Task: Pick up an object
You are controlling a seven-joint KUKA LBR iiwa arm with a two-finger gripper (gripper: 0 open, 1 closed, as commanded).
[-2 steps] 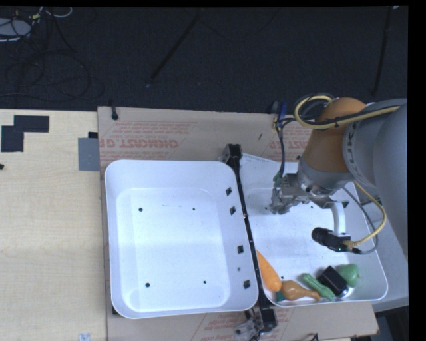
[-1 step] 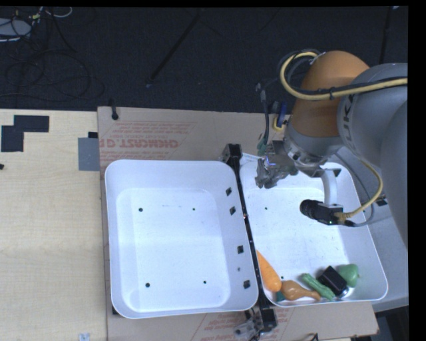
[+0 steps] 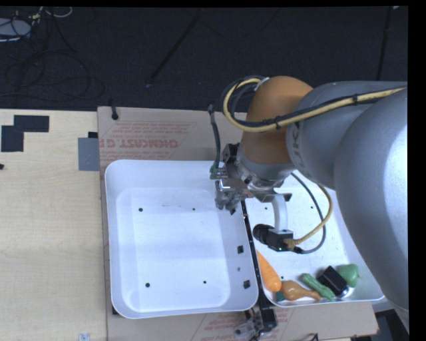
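place: robotics lab | arm point(image 3: 346, 140) reaching over two white bins point(image 3: 120, 200) sitting on cardboard point(image 3: 153, 136) | cables point(image 3: 40, 20) trailing across dark floor | plywood bench point(image 3: 46, 233) showing black markers point(image 3: 26, 130)

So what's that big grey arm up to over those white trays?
It is a robot arm meant to pick up an object. It reaches in from the right, and its gripper hangs near the divide between the two white bins. The left bin lies beside it. The things to choose from sit bunched in the near corner of the right bin: an orange carrot-like piece, a green toy and a small black block. Nothing looks picked up yet.
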